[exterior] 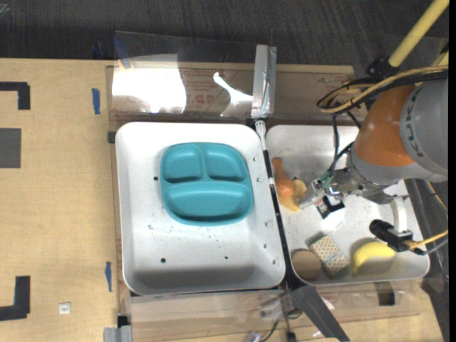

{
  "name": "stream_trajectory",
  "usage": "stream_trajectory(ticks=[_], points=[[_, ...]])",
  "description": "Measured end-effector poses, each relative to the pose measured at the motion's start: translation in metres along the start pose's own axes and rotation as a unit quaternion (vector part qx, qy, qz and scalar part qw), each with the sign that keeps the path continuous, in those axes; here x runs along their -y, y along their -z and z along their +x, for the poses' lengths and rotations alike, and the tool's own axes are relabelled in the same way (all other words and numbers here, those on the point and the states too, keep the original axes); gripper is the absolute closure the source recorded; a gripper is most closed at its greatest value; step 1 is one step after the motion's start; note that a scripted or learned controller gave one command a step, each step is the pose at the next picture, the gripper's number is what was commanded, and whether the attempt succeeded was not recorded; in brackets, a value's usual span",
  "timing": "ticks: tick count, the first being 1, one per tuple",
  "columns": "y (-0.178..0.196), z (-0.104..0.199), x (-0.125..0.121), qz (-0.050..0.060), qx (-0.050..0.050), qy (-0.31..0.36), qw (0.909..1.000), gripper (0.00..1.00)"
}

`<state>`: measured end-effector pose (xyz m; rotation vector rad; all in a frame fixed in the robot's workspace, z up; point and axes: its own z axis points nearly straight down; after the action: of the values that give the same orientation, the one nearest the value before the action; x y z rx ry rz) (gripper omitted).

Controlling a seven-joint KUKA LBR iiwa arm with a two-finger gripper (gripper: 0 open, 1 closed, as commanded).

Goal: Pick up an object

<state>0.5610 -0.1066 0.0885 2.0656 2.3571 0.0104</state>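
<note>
Tool [311, 197] low in right bin [306, 137], grip state unclear, beside a small orange rounded object [287, 189] at the bin's left wall.

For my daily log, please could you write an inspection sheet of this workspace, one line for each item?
Surface: two white bins side by side, left bin and right bin, on a cardboard-covered bench.
Job's things: orange object at the right bin's left wall; yellow object, patterned block and brown round object along its near edge.
Clutter: teal divided plate in the left bin.
Grippers: gripper low in the right bin, beside the orange object; holding nothing visible.
Cables: yellow and black cables looped above the arm.
Surroundings: blue tape marks, dark floor.
</note>
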Motion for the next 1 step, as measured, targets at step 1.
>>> stream_trajectory(ticks=[1], points=[[0.01, -0.0001, -0.0006, -0.001, 0.001, 0.0, 1.0, 1.0]])
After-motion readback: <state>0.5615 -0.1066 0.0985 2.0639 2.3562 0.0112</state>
